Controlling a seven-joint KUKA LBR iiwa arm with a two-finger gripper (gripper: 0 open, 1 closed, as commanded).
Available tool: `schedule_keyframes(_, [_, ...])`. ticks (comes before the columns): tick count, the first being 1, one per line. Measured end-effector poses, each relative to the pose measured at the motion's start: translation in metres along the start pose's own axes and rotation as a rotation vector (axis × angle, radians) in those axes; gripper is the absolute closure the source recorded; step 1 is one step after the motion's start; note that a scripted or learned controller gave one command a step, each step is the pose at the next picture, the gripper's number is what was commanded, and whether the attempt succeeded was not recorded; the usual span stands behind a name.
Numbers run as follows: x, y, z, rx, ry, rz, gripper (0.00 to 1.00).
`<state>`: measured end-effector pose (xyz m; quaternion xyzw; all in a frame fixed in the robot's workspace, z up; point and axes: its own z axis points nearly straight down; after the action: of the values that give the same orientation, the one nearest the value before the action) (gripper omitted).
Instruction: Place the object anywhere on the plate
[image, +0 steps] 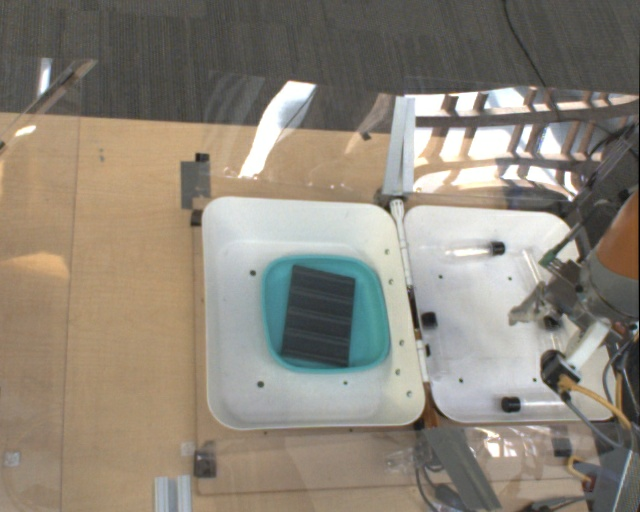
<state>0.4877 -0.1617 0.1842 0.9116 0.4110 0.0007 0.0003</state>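
Observation:
A dark grey ribbed rectangular block (319, 316) lies flat on the teal plate (374, 335), roughly in its middle, in the left bin (230, 330). It is slightly turned, with its long side running front to back. My gripper (541, 303) hangs over the right side of the right bin (470, 370), well away from the plate and block. Nothing shows in its grasp.
The two white bins touch along a central divider (408, 300). Small black knobs (510, 404) sit in the right bin, and a thin clear piece with a black tip (495, 246) lies near its back. Cables and the arm's body (610, 270) crowd the right edge.

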Motion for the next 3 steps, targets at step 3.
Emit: schedule_keyframes(3, [0.035,0.038,-0.117,-0.008,0.003,-0.127,0.00])
